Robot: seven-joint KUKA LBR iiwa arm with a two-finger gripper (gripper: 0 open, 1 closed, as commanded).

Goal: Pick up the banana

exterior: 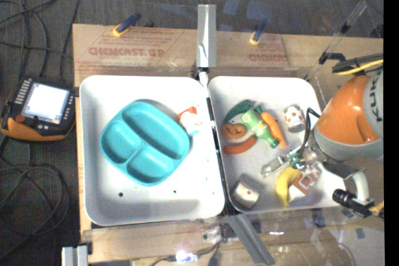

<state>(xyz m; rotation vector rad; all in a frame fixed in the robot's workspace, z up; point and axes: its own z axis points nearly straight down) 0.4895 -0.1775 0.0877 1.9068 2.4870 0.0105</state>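
At the right bin's near right, gripper sits just beside the banana; whether it grips cannot be told.

The shallow plastic bins are white; the three-part plastic tray in the left bin is turquoise; the curved banana is yellow; the toy carrot is orange; the arm's band is orange.

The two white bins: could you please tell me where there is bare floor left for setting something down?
Left bin: bare floor along the front edge and in the corners around the teal tray. Right bin: a free strip along the back wall, and a patch between the small cup and the sausage. Crowded where the claw hangs by the banana.
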